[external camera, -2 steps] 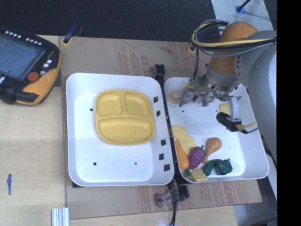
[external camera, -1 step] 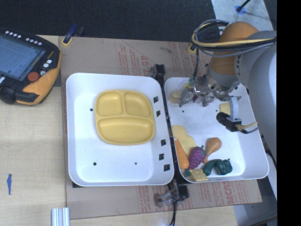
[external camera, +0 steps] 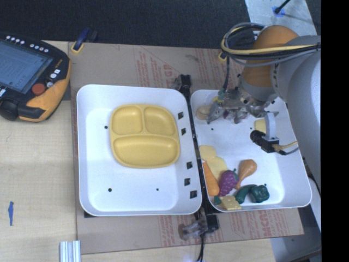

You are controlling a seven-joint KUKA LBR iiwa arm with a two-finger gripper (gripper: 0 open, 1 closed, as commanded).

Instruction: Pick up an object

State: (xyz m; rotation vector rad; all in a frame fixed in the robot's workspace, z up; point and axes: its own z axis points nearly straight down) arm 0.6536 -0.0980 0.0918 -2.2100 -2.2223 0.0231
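Nearest the camera, at the front edge of the right shallow white bin (external camera: 294, 198), sits the toy food pile: dark green plastic vegetable (external camera: 254, 193), a small pale yellow square piece (external camera: 230, 202), purple grape bunch (external camera: 228, 181), orange carrot (external camera: 210, 179), a tan-and-orange drumstick (external camera: 246, 169), and a pale yellow cheese-like slab (external camera: 213, 158) just behind them. They're bunched, several touching. Left bin (external camera: 90, 146) holds a yellow three-compartment plastic plate (external camera: 145, 135), not relevant to the grab as far as I judge. Mid-bin on the right there's a pale yellow block (external camera: 261, 125) beside a black part with a cable (external camera: 266, 142); can't tell if that black part is rig hardware or loose. Far end of the right bin: the two-finger gripper (external camera: 235, 111) hangs low over the back left corner, with a small tan item (external camera: 203, 112) just left of it. Pincer state: cannot tell, the fingertip area is a grey clutter from this angle, and I see nothing clearly between them. Grey arm with orange band (external camera: 272, 53) comes in behind it from the right. My read: approach or descent step, no pick confirmed. Next move calls for committing to one target: either the tan item beside the tool, or travel forward to the pile and pick an outlier like the drumstick, since the packed pieces look likely to cause a miss.
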